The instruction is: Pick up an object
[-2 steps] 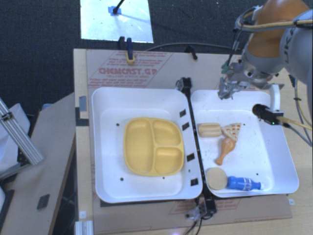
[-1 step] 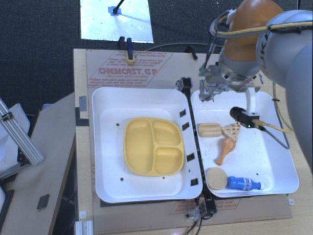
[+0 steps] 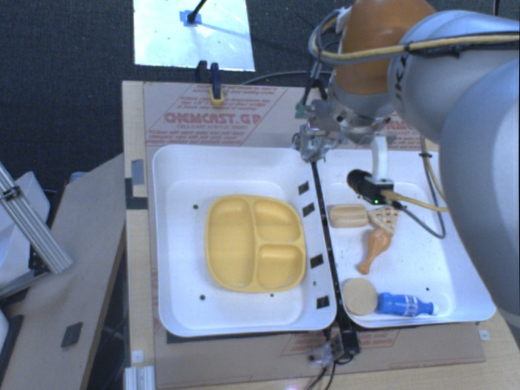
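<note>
The grey arm [image 3: 463,80] reached in from the right, its orange band [image 3: 382,23] above the wrist. The gripper [image 3: 311,146] hung at the far edge where the two bins met, pointing down, its tips small and dark.

Both white bins [image 3: 175,218] look like smooth, faintly glossy plastic, as does the yellow divided plate [image 3: 254,242] (matt by comparison). The blue bottle [image 3: 404,305] shines; the board [image 3: 211,116] beneath looks like matt cardboard.
</note>
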`<act>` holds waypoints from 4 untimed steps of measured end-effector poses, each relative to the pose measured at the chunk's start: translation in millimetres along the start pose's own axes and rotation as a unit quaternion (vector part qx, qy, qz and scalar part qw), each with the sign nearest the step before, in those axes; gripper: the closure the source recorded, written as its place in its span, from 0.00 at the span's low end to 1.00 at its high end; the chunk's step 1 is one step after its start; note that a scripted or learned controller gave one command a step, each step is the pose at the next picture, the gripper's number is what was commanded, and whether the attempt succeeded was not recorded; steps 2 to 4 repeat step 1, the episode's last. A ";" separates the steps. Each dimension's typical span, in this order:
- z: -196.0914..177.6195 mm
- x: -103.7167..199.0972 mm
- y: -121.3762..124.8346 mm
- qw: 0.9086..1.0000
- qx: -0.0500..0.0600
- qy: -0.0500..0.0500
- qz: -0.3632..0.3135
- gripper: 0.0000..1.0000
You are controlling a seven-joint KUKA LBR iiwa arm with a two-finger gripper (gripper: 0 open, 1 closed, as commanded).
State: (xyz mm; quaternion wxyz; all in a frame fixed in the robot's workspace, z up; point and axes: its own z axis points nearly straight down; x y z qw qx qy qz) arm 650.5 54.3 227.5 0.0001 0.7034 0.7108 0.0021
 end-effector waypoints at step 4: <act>11.5 53.2 -2.9 1.000 0.001 0.000 0.001 1.00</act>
